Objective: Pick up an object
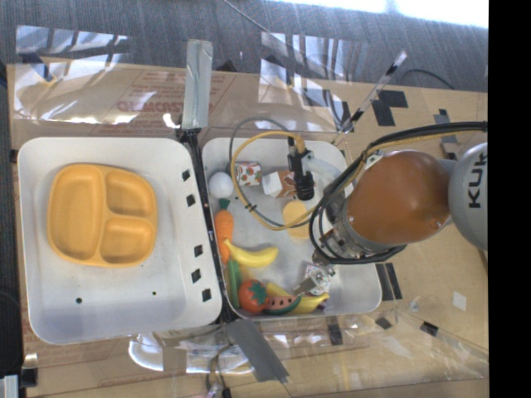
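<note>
**Camera view: arm over right bin, toys along its near and left sides**

Nearest the camera, at the bottom edge of the right bin, lies a cluster of toy food: a watermelon slice, a red-orange fruit piece touching it, and a yellow piece at the cluster's right end. The end effector sits just above that yellow piece; whether its fingers are spread or closed cannot be told, and nothing can be seen held.

Just beyond, a banana lies across the bin floor, with a carrot beside it along the left wall. Above the carrot is a white ball. A pale yellow round object lies mid-bin, close to the arm's orange band.

Farther back: a small printed box and a white block, near a black cable fitting with a yellow cable looping around.

The left bin holds a yellow divided plate. The worktop beyond is brown and covered in clear film.
</note>
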Controlling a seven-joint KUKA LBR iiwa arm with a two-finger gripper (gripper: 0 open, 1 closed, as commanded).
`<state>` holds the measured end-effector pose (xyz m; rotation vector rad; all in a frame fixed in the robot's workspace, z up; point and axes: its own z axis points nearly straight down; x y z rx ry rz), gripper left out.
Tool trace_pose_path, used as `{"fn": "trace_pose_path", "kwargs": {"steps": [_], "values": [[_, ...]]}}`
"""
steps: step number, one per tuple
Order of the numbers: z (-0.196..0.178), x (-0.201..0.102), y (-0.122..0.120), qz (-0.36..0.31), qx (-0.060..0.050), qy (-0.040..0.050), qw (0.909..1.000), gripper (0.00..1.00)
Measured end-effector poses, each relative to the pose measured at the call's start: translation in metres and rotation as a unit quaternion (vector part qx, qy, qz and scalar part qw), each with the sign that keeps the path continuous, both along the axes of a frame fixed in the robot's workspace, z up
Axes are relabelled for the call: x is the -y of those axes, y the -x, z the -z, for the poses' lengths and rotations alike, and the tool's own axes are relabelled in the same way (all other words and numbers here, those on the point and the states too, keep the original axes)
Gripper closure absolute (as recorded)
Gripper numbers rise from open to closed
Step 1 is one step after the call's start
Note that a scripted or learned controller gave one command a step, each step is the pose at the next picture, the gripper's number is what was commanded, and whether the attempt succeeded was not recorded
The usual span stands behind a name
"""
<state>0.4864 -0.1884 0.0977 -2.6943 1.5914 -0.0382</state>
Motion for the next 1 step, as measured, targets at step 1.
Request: {"fn": "trace_pose_path", "kwargs": {"steps": [1], "values": [[0.0017,0.0088,0.0029,-0.049,-0.004,-0.0001,0.9988,0.00]]}}
